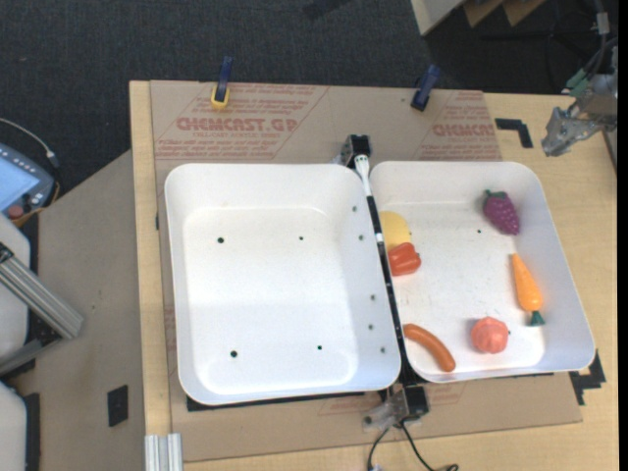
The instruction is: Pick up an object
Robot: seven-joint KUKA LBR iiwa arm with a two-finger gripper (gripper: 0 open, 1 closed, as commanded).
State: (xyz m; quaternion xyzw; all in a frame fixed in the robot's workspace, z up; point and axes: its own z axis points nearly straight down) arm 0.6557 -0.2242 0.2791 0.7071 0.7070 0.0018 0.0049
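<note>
Overhead, the bench [98,263] was the biggest thing under me, tan, with a brown cardboard sheet [294,116] printed in red letters lying across it. On that sheet sat two shallow white bins side by side, their inner rims touching along a dark seam. The left bin [182,263] was the larger in view, with four small dark dots on its floor. The right bin [451,189] held everything I could have picked up.

My gripper [567,130] hung at about two o'clock from the right bin, off its far corner and above the bare bench, well apart from every object. It was grey and small in the view; I could not tell how it stood.

Of the objects, the orange carrot [526,283] lay lengthwise near the bin's three o'clock rim, its dark green stub pointing toward five o'clock. The orange-red sausage [430,346] lay tilted at seven o'clock, near the front rim. The purple grape bunch [501,212] sat at one o'clock. The yellow piece [394,229] rested at ten o'clock against the seam, touching the red pepper [403,259] just below it. The pink-red strawberry [490,335] sat at five o'clock, near the carrot's stub.

Two blue clamps [224,78] gripped the cardboard's far edge.
</note>
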